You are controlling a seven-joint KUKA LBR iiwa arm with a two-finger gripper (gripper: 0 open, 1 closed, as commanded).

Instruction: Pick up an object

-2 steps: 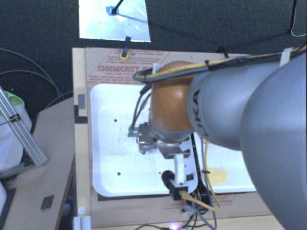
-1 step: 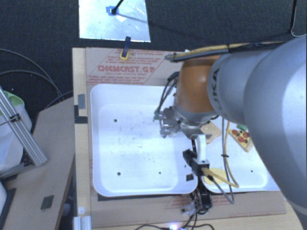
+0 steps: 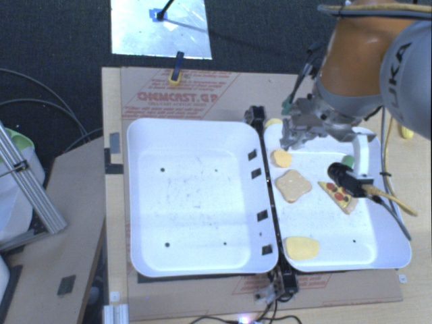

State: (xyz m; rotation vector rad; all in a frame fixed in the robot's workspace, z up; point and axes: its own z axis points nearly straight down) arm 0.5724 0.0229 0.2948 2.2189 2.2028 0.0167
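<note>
My fingers (image 3: 291,140), whose spread I cannot tell, hover at the right bin's (image 3: 388,248) far left corner above the small yellow piece (image 3: 281,158): reaching stage; next I must descend and close on it.

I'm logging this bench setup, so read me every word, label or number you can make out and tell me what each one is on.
"KUKA", partly visible, seen sideways on the grey arm.
Red block lettering on the cardboard sheet behind the bins: it looks like "CHEMCAST GP", but it is blurred, so I am unsure.
A smaller red line beneath it is too blurred to read.
</note>
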